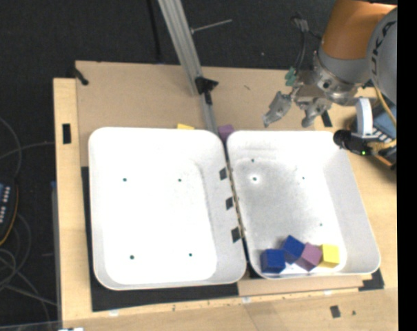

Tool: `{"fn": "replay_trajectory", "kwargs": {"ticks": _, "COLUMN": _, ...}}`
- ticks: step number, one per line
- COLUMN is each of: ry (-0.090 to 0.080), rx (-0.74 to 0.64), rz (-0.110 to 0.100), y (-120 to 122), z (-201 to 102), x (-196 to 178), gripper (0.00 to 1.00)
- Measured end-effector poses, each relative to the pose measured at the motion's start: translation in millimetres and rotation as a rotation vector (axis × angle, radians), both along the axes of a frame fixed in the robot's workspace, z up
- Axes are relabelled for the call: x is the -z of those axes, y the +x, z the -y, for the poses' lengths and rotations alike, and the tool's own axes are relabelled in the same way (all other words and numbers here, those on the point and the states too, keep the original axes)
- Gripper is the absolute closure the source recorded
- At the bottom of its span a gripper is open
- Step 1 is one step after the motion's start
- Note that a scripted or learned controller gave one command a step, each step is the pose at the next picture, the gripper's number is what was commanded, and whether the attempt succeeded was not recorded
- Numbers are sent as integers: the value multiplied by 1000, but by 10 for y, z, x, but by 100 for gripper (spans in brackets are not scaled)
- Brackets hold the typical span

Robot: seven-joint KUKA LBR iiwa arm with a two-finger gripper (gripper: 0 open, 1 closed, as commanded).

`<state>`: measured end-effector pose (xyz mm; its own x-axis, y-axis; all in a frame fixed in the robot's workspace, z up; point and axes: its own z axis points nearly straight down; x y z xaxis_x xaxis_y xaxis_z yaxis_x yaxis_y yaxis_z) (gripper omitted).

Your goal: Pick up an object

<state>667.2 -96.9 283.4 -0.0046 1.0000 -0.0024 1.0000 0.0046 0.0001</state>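
A pale wooden counter (139, 95) stands on a dark carpeted floor (70, 19). A metal pole (184, 43) slants up from the counter's far edge. Black cables (15, 157) and a small screened device (0, 209) lie on the floor off its left edge.

Reaches in from the upper right, orange band and grey wrist angled down toward the left. End effector (293, 115) raised, its two fingers (276, 112) spread apart and pointing downward, gripping nothing between them.
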Motion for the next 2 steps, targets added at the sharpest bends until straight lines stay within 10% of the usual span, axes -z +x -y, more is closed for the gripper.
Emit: {"fn": "replay_trajectory", "kwargs": {"ticks": 2, "ry": 2, "rx": 9, "rz": -9, "y": -935, "z": 333, "x": 1152, "gripper": 0}}
